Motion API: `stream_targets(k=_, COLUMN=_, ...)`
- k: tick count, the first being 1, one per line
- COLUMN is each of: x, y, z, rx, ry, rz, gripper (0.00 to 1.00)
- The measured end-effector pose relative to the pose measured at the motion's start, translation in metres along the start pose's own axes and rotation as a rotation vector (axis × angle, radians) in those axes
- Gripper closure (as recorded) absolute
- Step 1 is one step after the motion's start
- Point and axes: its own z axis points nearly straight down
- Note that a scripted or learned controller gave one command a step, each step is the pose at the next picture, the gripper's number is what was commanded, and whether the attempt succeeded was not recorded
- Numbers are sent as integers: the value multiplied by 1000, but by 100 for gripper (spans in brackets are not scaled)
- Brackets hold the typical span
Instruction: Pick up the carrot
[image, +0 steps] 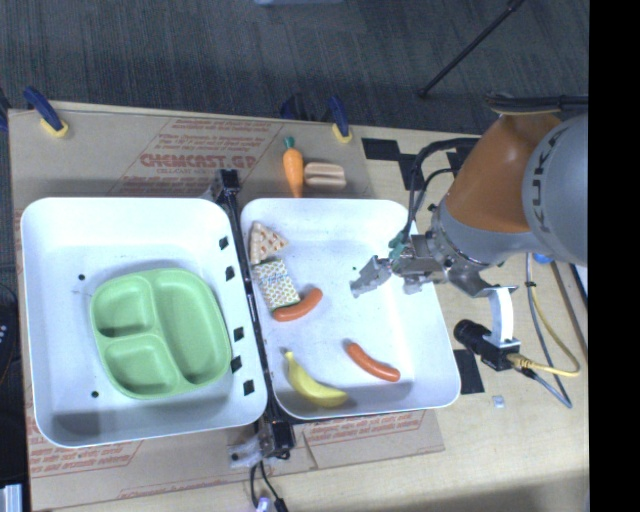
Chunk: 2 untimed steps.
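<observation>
The carrot (292, 170), orange with a green top, lies outside the bins on the cardboard just behind the right bin's (425, 345) far rim. My gripper (368, 278) hangs over the middle right of the right bin, well in front of and to the right of the carrot. Nothing shows in its grasp. The grey arm with its orange band (495, 185) reaches in from the right.
A small bun-like toy (324, 176) lies right beside the carrot. The right bin holds a pizza slice (265, 241), a patterned block (277, 284), two sausages (297, 306) (372, 362) and a banana (312, 383). The left bin (50, 240) holds a green divided plate (160, 330).
</observation>
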Motion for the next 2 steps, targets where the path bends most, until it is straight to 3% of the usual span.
stream_targets(k=1, x=30, y=24, z=128, rx=-10, ry=-1, rz=155, gripper=0)
stream_targets(k=2, x=116, y=36, z=32, rx=-2, ry=0, rz=119, gripper=0)
